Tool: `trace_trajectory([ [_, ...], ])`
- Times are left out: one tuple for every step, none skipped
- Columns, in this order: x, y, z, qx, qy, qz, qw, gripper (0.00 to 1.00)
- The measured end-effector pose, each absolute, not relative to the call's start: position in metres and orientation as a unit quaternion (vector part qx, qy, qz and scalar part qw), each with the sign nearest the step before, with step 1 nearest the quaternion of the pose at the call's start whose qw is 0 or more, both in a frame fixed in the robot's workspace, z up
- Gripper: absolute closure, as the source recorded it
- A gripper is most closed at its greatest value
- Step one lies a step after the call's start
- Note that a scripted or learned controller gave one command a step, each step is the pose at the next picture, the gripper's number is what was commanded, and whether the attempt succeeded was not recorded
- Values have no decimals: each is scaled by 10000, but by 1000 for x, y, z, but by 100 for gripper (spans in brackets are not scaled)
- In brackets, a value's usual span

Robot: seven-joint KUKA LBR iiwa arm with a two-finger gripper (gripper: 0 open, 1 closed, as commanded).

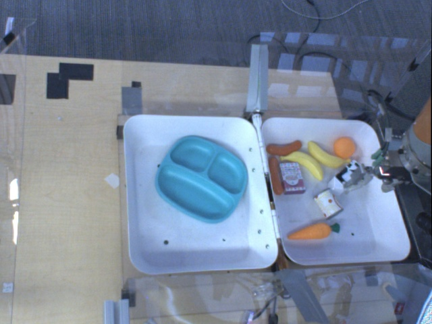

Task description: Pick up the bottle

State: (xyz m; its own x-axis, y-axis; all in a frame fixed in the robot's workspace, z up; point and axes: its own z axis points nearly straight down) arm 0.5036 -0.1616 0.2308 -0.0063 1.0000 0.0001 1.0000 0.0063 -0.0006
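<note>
The gripper [364, 175] sits at the right bin's [378, 248] right edge, its grip state impossible to tell, against a small black-and-white bottle [348, 175]. That bin holds two bananas [317, 159], two sausages [284, 147], one orange [345, 147], one carrot [310, 232] (the left bin: one blue sectioned plate [201, 177]).

Two white bins [192, 130] sitting on pale wood bench [67, 181]. Teal-blue divided plate [201, 177] showing in the left bin. Right bin showing yellow bananas [317, 159], orange fruit [344, 146], orange carrot [310, 232] with green tip, reddish-brown sausages [284, 147], dark red packet [291, 177].
</note>
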Motion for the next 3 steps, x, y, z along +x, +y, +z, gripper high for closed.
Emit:
trace_trajectory([
  [608,-205,219,-7318,-6815,4,2,0],
  [618,-191,153,-6731,-7395,-2,-2,0],
  [559,-140,121,-5501,-8350,-35,-141,0],
])
